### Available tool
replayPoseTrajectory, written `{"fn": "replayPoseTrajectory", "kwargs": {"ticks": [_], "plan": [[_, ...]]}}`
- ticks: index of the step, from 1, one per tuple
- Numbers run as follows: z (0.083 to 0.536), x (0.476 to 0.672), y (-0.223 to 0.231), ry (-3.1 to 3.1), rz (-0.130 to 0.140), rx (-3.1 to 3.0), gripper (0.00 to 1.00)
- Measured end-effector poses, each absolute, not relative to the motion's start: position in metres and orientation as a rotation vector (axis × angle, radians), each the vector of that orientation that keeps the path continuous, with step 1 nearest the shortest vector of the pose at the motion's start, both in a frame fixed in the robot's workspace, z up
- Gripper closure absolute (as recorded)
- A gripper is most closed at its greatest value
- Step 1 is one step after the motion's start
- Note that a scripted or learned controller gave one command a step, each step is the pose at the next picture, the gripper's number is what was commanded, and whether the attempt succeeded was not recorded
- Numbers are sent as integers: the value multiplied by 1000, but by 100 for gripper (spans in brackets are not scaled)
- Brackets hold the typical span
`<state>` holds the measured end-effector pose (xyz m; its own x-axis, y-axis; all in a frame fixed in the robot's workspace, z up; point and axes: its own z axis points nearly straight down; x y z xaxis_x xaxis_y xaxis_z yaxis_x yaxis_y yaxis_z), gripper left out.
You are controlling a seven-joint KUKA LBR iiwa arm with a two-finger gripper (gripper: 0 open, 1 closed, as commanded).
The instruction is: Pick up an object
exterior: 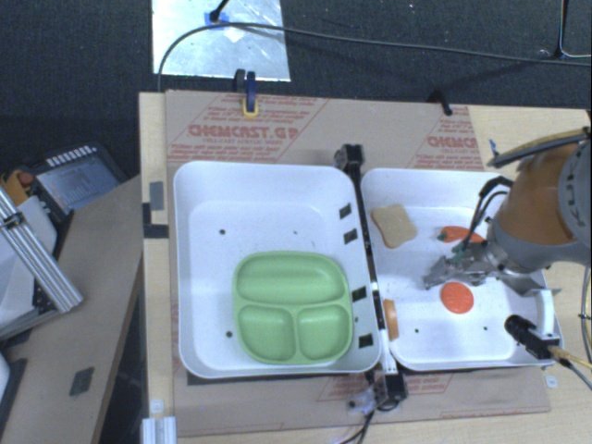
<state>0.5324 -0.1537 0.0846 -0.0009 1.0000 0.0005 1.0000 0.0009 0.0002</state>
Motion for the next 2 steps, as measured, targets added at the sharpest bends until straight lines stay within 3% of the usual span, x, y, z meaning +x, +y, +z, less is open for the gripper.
{"fn": "replayPoseTrajectory", "kwargs": {"ticks": [1,2], "plan": [[96,533,-154,-2225,-3,-2223,100],[139,538,-155,-2229,-5,-2221,100]]}}
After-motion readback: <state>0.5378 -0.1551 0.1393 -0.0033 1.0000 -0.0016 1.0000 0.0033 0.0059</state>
